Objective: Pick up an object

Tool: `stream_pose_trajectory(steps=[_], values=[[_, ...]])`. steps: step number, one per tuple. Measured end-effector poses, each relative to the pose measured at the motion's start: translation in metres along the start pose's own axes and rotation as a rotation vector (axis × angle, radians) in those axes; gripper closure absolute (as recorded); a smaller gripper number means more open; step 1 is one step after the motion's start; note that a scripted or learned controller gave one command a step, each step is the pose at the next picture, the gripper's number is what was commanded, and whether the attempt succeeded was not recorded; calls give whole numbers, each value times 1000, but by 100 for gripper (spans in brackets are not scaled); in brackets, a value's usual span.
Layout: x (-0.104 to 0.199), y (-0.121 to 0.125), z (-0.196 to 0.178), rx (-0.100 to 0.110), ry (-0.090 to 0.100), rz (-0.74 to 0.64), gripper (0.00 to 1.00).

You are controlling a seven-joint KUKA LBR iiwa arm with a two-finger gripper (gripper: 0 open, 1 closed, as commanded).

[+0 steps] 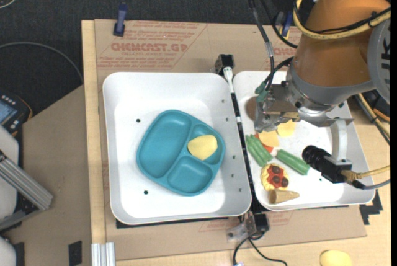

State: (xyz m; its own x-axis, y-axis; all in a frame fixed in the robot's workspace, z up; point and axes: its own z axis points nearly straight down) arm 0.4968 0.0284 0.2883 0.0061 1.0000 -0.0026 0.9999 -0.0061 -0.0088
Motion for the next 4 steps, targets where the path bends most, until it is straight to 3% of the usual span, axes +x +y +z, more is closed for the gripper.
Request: stream_pose_trajectory(steps=[1,2,3,4], values=[[4,-18,-53,-15,3,-7,100],[63,-18,-180,-24,7,-12,100],[8,-20,-53,5,-1,1,100],[65,-18,-109,-15,5,-13,100]])
